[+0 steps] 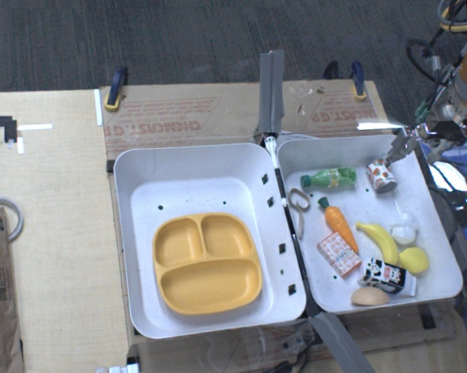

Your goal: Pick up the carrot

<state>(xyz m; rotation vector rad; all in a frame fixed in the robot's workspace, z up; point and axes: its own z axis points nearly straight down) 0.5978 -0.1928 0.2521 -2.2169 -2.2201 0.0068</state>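
The near end of the right bin (pixel 449 287) is crowded: a tan bread roll (pixel 370 296) at about 6 o'clock from the bin's middle, a black-and-white carton (pixel 383 274) touching it, and a lemon (pixel 414 259) out at 4 o'clock. A banana (pixel 379 241) curves up from there. A pink packet (pixel 339 254) lies at 7 o'clock.

The carrot (pixel 340 223) lies just beyond the packet, at about 9 o'clock from the bin's middle. Its green top points to 11 o'clock and its tip to 5 o'clock, almost touching the packet. The banana is near it at 3 o'clock and a pair of scissors (pixel 298 205) sits at 9 o'clock by the bin wall. A divided yellow plate (pixel 208 262) rests in the left bin (pixel 129 227).

Farther back lie a green bottle (pixel 328 178) at 12 o'clock from the carrot and a small can (pixel 381 176) at 2 o'clock.

The gripper (pixel 404 141) hangs over the far right corner, just past the can and well apart from the carrot. It touches nothing and carries nothing that I can see; whether it is released or clenched I cannot tell.

I judge this to be the approach step, with the pick not yet made. The next move calls for travel toward 8 o'clock, passing the can, then a descent across the carrot's middle, clear of the packet and banana.
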